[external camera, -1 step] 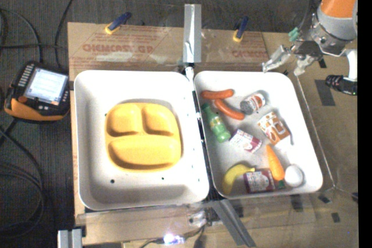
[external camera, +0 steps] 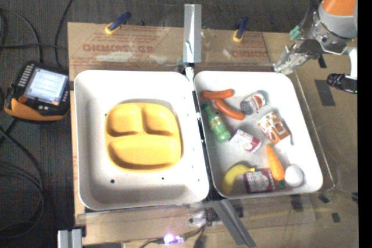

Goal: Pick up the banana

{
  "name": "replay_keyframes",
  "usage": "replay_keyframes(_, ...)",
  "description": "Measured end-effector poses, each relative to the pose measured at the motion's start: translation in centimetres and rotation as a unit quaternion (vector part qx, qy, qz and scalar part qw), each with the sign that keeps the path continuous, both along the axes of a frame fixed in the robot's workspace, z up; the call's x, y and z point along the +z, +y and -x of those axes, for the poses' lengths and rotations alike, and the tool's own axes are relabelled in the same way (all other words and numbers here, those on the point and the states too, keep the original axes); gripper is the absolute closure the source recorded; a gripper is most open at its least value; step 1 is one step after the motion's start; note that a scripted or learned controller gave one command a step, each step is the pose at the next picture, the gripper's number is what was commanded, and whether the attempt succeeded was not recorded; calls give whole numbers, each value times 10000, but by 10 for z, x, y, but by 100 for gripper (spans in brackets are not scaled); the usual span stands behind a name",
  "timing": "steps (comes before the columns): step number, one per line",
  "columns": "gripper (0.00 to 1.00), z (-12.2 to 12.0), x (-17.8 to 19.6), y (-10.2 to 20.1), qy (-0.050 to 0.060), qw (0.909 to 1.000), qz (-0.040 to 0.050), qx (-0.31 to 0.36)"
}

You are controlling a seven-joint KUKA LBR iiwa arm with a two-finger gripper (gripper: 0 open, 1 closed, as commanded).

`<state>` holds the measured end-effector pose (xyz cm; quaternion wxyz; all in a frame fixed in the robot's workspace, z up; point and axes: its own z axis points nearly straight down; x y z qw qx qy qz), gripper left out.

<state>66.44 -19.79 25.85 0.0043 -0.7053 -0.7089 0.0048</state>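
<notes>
The yellow banana point(external camera: 232, 175) lies curved in the right bin point(external camera: 305, 119), at its near edge towards the left. A dark red pouch point(external camera: 259, 181) lies against the banana's right end. My gripper point(external camera: 290, 58) hangs over the far right corner of that bin, well away from the banana and at the opposite end of the bin. Nothing shows in its grasp.
Two sausages point(external camera: 218, 93), a green bottle point(external camera: 218, 127), a can point(external camera: 254, 103), an orange-and-white carton point(external camera: 274, 127), a pink packet point(external camera: 244, 140), a carrot point(external camera: 275, 163) and a white egg point(external camera: 293, 175) share the right bin. A yellow divided plate point(external camera: 143, 135) sits in the left bin point(external camera: 87, 125). A hand-held screen point(external camera: 38, 90) lies off the bench's left side.
</notes>
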Motion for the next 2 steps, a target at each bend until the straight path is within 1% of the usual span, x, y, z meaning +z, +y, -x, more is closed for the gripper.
replay_keyframes(1, 0, 0, 0, 0, 2, 10000, 7, 1)
replay_keyframes(2, 0, 107, -50, 64, -15, 9921, -3, -1258)
